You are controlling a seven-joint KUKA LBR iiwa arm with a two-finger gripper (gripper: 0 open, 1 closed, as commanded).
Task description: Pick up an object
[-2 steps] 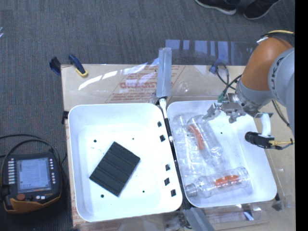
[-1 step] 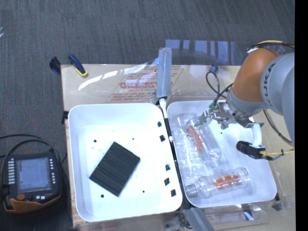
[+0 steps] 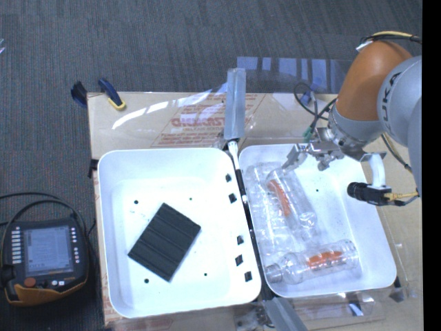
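Clear bottles [image 3: 313, 261] lie along the right bin's [image 3: 386, 254] front and middle as the pincer [image 3: 313, 154], spread open and holding nothing, hovers at its rear edge, needing to descend for a grasp.

Teach pendant [image 3: 43, 254], perhaps blue clamp [image 3: 110, 94]

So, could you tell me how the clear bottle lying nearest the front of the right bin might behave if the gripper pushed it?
The bottle lies on its side, so it would probably roll. It looks like thin clear plastic, likely light and slippery. The gripper is above the bin's far end.
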